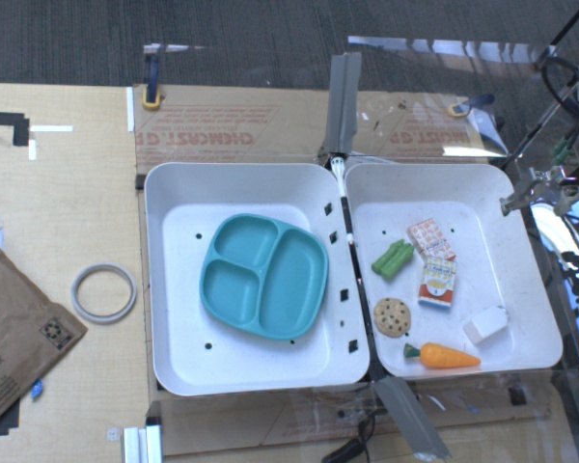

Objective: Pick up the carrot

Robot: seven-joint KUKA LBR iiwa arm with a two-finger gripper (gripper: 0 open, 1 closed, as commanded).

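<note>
The bench (58,210) is carrying two white bins side by side, with the left bin (164,287) holding a teal plate (265,276). The right bin (502,258) is holding two small cartons (436,263), a green toy (394,258), a white block (484,324) and a cookie (393,316). The carrot (444,356) is lying on its side along this bin's front wall, leafy end pointing left, just below the cookie and near the block.
</note>
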